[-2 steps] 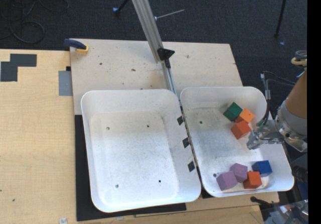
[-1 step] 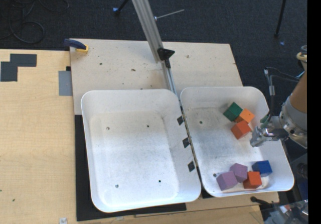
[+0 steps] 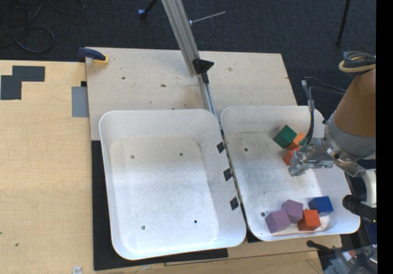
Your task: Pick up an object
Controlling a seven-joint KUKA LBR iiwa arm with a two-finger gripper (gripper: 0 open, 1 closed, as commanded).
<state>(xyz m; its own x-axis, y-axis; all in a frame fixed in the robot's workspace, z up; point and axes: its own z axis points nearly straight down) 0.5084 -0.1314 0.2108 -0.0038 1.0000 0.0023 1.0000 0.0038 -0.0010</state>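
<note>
**Grey claw down among the blocks in the right bin**

I see the gripper (image 3: pixel 296 165) low in the right bin (image 3: pixel 258 230), against an orange block (image 3: pixel 287 157) just beside the green block (image 3: pixel 284 136). I cannot tell whether it is apart or together. Near the bin's front edge lie two purple blocks (image 3: pixel 284 215), a blue block (image 3: pixel 320 204) and another orange block (image 3: pixel 309 220), well apart from the claw.
</note>
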